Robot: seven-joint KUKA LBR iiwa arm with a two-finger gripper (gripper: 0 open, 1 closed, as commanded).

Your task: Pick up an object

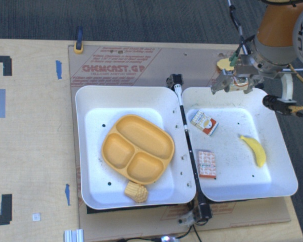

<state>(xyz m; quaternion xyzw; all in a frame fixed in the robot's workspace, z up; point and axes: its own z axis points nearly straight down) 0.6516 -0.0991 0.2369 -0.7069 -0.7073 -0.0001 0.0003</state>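
Two white bins sit side by side on the counter point(30, 135), and the loose things are split between them, which leaves several candidates for a pick. The left bin point(86, 102) holds a yellow divided plate point(137, 148) lying flat near its middle, and a small corn piece point(136, 191) rests just beside the plate's near edge. The right bin point(280, 185) holds three things, well apart from one another: a small carton point(203, 123) towards the far left corner, a flat packet point(207, 164) near the dividing wall, and a banana point(256, 150) towards the right side.

That spacing matters. Each thing in the right bin lies on bare floor with room round it, so a descent from above should meet nothing else. The plate looks too wide and flat to be gripped easily, and the corn is crowded against it.

The hand point(233, 82) hangs over the far rim of the right bin, above and apart from everything, touching nothing. Nothing is between its fingers; whether they are spread or closed cannot be told at this angle. The arm point(280, 26) comes in from the right, so the right bin is the nearer reach.

My judgement: the pick has not begun, and the carton, nearest the hand, is the likeliest target.
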